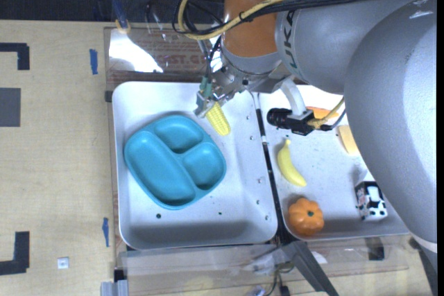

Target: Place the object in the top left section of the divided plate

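The grey arm [361,45] reaches over the left bin [139,218], its gripper [208,102] pinching a corn cob [218,119] just beyond the blue divided plate [175,159]: carrying stage; next, lowering into the top left section.

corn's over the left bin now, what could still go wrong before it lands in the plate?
1. The hand grips the corn at its top end only, so the cob dangles tilted and could slip out or swing.
2. The corn hangs just off the blue divided plate, above bare bin floor; released here, it would likely miss the plate.
3. The plate sits rotated in the left bin, so a small placement error could put the corn in the wrong section or on a divider.
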Tool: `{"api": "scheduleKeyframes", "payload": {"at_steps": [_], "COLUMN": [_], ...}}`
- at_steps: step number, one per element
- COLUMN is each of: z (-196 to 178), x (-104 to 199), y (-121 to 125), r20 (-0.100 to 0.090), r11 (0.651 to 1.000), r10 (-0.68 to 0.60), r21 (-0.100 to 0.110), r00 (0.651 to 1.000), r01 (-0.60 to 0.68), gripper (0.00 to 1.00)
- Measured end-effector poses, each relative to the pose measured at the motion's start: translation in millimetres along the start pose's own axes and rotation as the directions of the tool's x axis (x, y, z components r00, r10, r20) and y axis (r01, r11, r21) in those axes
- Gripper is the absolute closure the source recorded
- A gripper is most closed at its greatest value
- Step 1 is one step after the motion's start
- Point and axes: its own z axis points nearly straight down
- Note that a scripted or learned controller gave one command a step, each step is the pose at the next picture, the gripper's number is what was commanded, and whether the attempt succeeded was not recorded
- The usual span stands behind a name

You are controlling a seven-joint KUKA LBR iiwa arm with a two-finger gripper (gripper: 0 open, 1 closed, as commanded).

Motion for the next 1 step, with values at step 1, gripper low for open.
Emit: {"api": "scheduleKeyframes", "payload": {"at_steps": [1], "z": [72.4], "x": [55.3], "y": [-8.1], "r20": [-0.005], "r11": [0.996], "r10": [-0.087], "r21": [0.008], "r00": [0.996], "r01": [0.087], "gripper": [1.00]}}
